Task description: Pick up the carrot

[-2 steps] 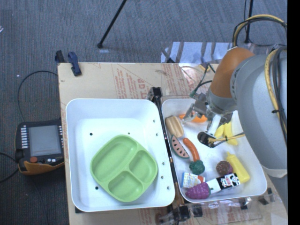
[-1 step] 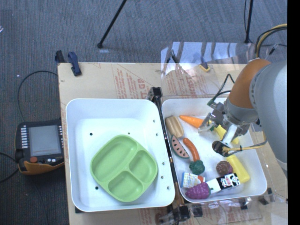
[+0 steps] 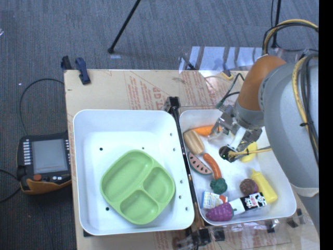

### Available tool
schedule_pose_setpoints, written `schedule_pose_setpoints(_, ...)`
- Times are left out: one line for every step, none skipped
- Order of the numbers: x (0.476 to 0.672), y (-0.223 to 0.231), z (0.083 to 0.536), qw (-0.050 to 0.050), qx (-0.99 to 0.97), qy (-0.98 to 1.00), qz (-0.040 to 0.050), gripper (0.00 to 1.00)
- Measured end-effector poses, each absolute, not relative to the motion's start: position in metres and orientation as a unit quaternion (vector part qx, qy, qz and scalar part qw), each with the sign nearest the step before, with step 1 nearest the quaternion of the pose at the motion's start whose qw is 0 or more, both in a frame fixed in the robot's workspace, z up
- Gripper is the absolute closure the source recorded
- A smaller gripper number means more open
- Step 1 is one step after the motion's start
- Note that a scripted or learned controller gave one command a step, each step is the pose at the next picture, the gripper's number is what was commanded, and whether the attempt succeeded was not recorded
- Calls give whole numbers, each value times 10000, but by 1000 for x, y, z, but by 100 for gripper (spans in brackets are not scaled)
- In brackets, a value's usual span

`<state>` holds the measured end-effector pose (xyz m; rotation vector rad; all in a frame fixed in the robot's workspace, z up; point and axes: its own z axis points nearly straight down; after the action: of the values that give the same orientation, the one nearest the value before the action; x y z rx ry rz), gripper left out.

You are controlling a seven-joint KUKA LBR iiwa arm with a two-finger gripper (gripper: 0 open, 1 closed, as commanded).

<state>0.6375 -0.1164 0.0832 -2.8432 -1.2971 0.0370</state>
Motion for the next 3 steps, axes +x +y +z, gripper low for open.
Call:
schedule_pose_setpoints(635,-81,86,53,-9487,-3160,51,0)
schedule_pose_setpoints(634,-95,87,35,-9865,-1639,31,0)
schedule_pose_setpoints(580,-134,86,41,-9870,-1604,49,0)
